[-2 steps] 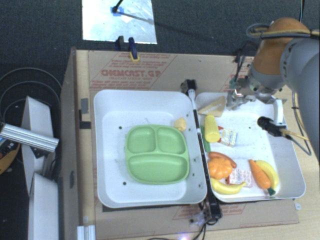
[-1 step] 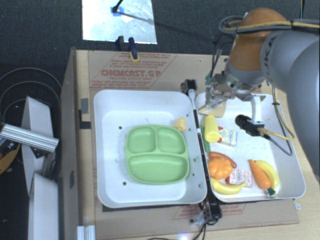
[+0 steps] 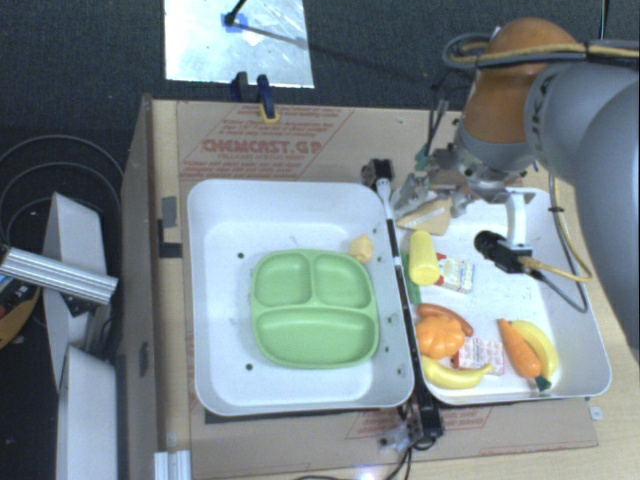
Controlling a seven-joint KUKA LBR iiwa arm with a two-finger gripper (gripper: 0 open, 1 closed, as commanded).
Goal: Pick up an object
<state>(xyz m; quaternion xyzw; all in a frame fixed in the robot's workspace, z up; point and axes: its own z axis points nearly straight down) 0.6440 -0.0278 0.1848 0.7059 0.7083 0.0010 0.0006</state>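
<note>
While the grey arm reaches in, its gripper (image 3: 432,200) hangs over the far-left corner of the right bin (image 3: 585,368); whether it is wide or narrow cannot be told. Inside that bin, a yellow corn cob (image 3: 423,257) lies just below the gripper, with 2 bananas (image 3: 455,374), an orange pepper (image 3: 440,336) and a carrot (image 3: 520,350) nearer the front rim
</note>
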